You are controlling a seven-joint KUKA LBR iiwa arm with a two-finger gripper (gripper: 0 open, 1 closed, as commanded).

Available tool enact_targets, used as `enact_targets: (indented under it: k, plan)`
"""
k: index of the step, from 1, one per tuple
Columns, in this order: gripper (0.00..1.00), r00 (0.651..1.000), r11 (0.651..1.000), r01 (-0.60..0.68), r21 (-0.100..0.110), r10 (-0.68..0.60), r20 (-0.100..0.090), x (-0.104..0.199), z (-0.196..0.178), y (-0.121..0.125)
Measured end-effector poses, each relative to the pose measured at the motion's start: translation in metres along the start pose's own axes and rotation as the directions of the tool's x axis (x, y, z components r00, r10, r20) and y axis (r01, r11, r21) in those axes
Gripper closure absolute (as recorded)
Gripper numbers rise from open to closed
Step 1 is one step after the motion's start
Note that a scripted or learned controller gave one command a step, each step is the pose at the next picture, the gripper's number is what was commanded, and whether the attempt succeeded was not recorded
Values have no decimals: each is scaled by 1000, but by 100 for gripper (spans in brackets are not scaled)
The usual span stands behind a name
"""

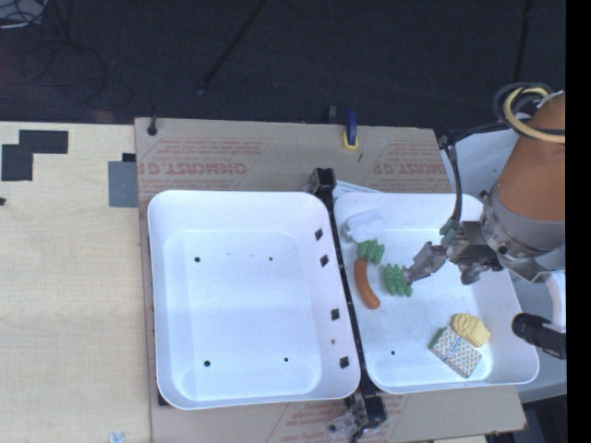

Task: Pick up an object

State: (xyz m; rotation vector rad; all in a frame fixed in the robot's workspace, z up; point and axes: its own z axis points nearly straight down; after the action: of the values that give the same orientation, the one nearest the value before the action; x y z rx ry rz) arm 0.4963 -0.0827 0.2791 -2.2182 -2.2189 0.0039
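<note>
- Two shallow, smooth white plastic bins sit side by side: left bin [240, 293], right bin [503, 363].
- My claw [420, 268] hangs over the right bin, tips beside one knobbly green toy [397, 281]; whether they grip it, I cannot tell.
- A second green toy [371, 251], one orange sausage [367, 284], one white lump [363, 224] and one yellow, patterned packet [462, 341] lie nearby.

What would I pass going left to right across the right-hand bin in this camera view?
Orange sausage → green toy → end effector → yellow and checkered packet
</note>
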Motion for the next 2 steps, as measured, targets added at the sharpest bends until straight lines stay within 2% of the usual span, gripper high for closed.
enact_targets:
  k: [1, 2]
  plan:
    - [0, 1000, 1000, 5, -24, -5, 6, -5, -200, 133]
    - [100, 1000, 1000, 6, -1, -6, 3, -5, -200, 130]
